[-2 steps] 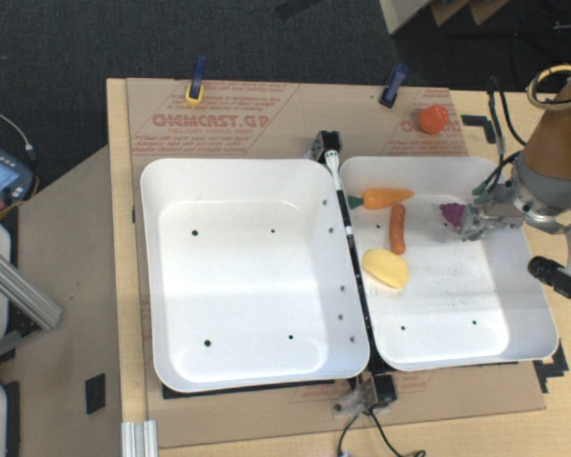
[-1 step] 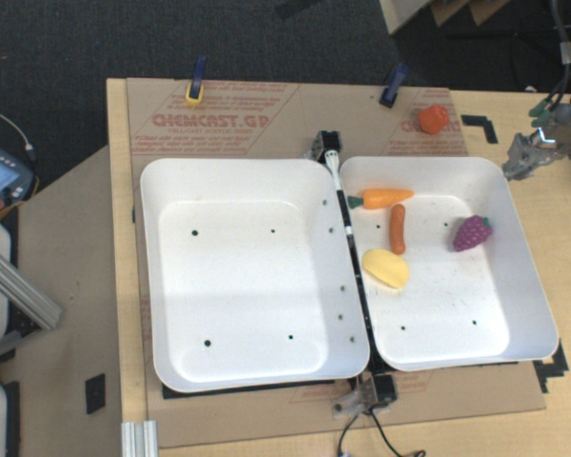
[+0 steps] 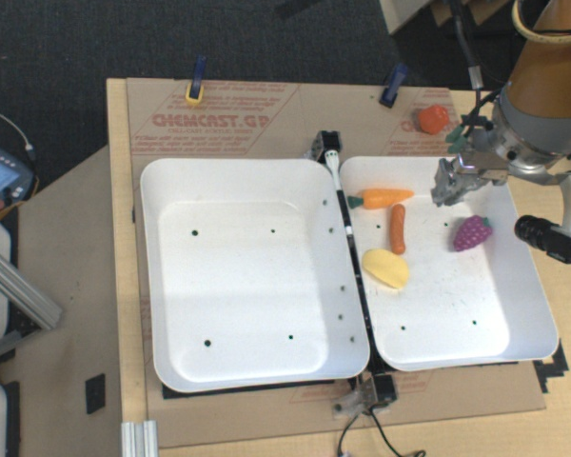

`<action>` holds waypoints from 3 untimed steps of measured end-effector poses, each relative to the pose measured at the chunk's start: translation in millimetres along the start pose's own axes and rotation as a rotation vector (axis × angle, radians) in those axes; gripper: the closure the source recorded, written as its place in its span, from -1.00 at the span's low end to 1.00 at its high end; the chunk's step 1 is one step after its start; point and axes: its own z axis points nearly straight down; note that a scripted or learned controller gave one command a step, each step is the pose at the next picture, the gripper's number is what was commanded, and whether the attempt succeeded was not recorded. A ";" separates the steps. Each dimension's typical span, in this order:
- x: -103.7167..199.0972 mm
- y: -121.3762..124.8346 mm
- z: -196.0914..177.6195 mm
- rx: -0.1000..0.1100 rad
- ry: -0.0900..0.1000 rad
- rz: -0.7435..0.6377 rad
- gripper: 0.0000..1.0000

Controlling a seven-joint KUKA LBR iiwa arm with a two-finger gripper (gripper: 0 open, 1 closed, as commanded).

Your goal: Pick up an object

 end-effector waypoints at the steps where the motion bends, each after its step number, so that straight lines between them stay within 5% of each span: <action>1: 60.9 -33.5 -6.1 -0.001 0.000 0.002 1.00; 2: 115.7 -35.8 -94.5 -0.013 -0.002 0.001 1.00; 3: 168.2 -85.4 -112.3 -0.003 -0.003 0.005 1.00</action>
